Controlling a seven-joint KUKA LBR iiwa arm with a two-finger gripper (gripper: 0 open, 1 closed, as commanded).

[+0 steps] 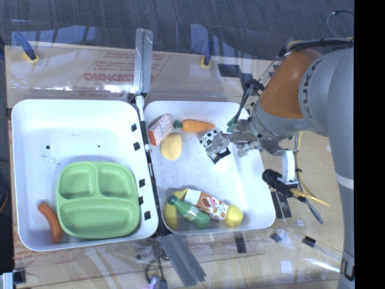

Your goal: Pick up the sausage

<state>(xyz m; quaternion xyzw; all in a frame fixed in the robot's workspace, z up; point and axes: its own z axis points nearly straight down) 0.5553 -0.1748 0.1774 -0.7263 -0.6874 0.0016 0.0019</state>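
Camera view looks down on two white bins side by side. The sausage (49,222) lies in the left bin (72,116), in its near left corner, squeezed between the bin's left wall and the left edge of a green divided plate (97,200). It touches or nearly touches the plate's rim, so little room shows on either long side of it. The plate fills most of the near half of that bin, while the far half is bare white floor.

The gripper (218,147) is over the right bin (252,215), well apart from the sausage, with the divider between the bins and the whole green plate lying between them. It hangs near the middle of that bin, close to a small black-and-white spotted object (209,138); whether the fingers are spread or closed cannot be told from this angle. The grey arm (313,95) with its orange band reaches in from the right over the bin's right wall.

Around the gripper, a carrot (197,125) lies at the far side, a small carton (159,129) and a yellow lemon-like fruit (171,146) sit to the left by the divider. Along the near wall lie a green bottle (191,212), a printed packet (207,203) and a banana (170,217). Open floor remains in the right part of that bin.
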